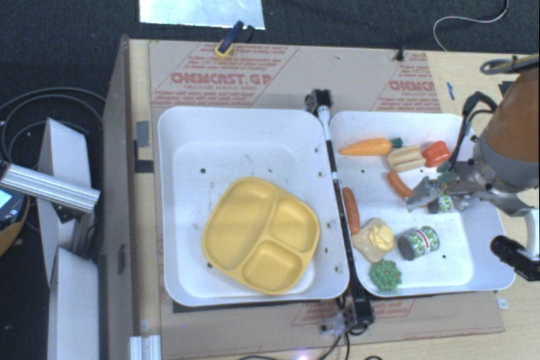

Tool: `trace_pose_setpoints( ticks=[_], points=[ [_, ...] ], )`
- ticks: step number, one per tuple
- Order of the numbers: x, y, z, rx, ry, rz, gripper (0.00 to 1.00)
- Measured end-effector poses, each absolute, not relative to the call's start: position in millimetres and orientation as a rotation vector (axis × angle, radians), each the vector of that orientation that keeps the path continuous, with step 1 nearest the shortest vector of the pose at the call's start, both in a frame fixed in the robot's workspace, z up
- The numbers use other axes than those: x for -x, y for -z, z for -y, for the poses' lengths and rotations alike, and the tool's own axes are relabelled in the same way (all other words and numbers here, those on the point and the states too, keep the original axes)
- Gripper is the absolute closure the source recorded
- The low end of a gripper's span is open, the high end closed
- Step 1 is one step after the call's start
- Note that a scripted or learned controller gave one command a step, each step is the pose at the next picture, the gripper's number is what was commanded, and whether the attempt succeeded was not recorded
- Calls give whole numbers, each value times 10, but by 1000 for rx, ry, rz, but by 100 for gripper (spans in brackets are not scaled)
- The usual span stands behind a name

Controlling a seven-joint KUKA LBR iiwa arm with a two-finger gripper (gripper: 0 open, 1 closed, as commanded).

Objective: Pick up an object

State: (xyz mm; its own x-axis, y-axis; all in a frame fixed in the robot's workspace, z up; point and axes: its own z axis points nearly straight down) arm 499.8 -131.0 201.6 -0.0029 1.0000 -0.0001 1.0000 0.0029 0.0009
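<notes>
The right bin holds a small group of toy foods, and any of them can serve for the task. A carrot lies near the far side, with a beige bread-like piece and a red piece beside it. An orange sausage-shaped piece lies just below these. A second sausage rests along the bin's left wall, a pale yellow lump is below it, a green and grey can lies on its side, and a green broccoli sits near the front edge.

These things look like light, stiff plastic with smooth skin, so I judge that they will slip or roll away if they are pinched off centre. The can is round and may roll; it seems best to take it across its short middle. The sausage pieces are best taken across the narrow width, at the middle of the length.

The arm reaches in from the right and bends down over the right bin. The end effector is low, just beside the orange sausage-shaped piece and a little above the can. Whether it is spread or pressed together I cannot tell, because the dark parts blur together there. I see no object between them.

The left bin carries a yellow tray with 3 compartments, well apart from the arm.
</notes>
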Motion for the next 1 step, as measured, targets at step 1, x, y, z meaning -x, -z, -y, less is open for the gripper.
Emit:
trace_pose_setpoints(
  ticks=[1],
  points=[
    [-4920,-989,1253,-2213,-13,-2213,0]
  ],
)
